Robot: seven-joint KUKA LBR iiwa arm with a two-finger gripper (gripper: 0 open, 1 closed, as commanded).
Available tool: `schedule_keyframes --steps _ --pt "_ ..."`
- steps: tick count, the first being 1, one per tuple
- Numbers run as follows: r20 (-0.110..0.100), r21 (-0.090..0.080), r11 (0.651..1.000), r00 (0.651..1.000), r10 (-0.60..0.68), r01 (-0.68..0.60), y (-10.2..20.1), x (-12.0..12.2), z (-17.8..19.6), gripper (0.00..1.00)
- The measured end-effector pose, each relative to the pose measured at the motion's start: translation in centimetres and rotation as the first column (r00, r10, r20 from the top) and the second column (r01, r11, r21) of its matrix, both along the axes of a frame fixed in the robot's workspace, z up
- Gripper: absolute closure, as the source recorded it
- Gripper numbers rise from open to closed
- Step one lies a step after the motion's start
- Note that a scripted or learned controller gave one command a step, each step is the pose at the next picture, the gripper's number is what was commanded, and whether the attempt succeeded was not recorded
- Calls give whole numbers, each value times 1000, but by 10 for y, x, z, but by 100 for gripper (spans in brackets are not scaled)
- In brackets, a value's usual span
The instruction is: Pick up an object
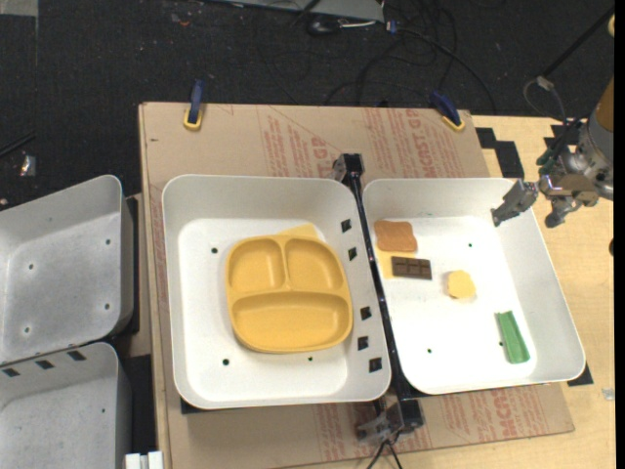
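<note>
- Left bin (186, 291) held a yellow divided tray (289, 294), lying flat, not quite square to the bin.
- Right bin (547, 301) held four small things: an orange-brown slab (395, 235) at the far left, a dark chocolate bar (411, 269) just near of it, a yellow chunk (460, 285) to the right of the bar, and a green stick (512, 337) toward the near right corner.
- Gripper (532, 203) hung at the far right rim of the right bin, fingers spread apart, nothing between them (approach stage, no pick made, by my read).
- Green stick was the likely easiest target: it lay well apart from the others, with bare floor on both long sides.
- Its long axis ran from far-left to near-right, only slightly off the near-far line; the near end pointed at the bin's near right corner.
- To do it well: come straight down over the stick's middle, turn the wrist so the fingers close across the short width, not along the length.
- Risk: the sloped bin wall stood near the stick's right side (one finger could clip it).
</note>
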State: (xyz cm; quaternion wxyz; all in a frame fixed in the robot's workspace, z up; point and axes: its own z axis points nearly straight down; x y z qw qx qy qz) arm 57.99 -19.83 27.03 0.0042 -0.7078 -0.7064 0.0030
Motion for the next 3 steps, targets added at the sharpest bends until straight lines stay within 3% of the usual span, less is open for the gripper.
schedule_keyframes --steps 1,3 --pt "11 -2 1000 1000 3 -3 1 2 6 0" --pt "5 0 1000 1000 5 -5 15 13 -109 0"
